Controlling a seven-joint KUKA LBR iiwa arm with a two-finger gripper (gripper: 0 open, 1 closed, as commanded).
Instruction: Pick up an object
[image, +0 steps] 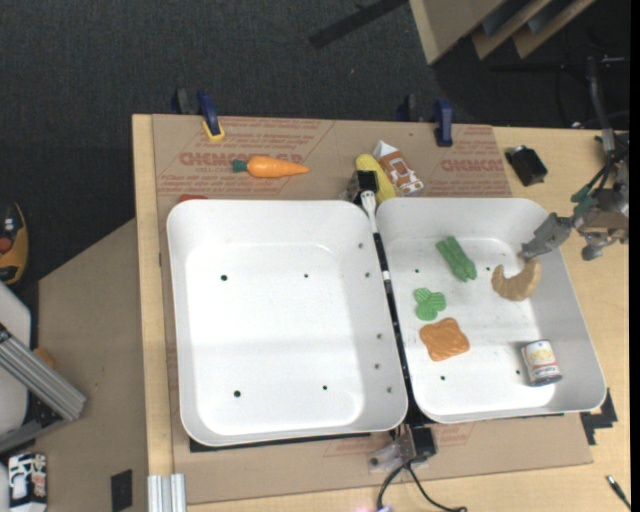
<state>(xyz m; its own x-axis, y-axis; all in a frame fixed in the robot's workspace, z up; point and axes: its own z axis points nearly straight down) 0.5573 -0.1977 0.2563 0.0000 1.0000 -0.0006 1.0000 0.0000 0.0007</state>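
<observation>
- Gripper (537, 248) hangs at the far right edge of the right bin (500, 405), just above a tan curved piece (515, 282); whether it is open or closed cannot be told.
- Step judged: the approach, with nothing lifted yet.
- Next move calls for descent over the tan piece, clear of the green block (456, 258) to its left.

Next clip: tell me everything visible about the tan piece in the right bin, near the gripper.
The tan piece is a small curved, crescent-like lump, beige-brown and matte, perhaps a toy food; its material is unclear. It lies flat on the floor of the right bin, in the upper right part. The gripper sits just above its upper end and may touch it; contact is not certain. It is apart from the green pieces to its left and the small can below.
</observation>
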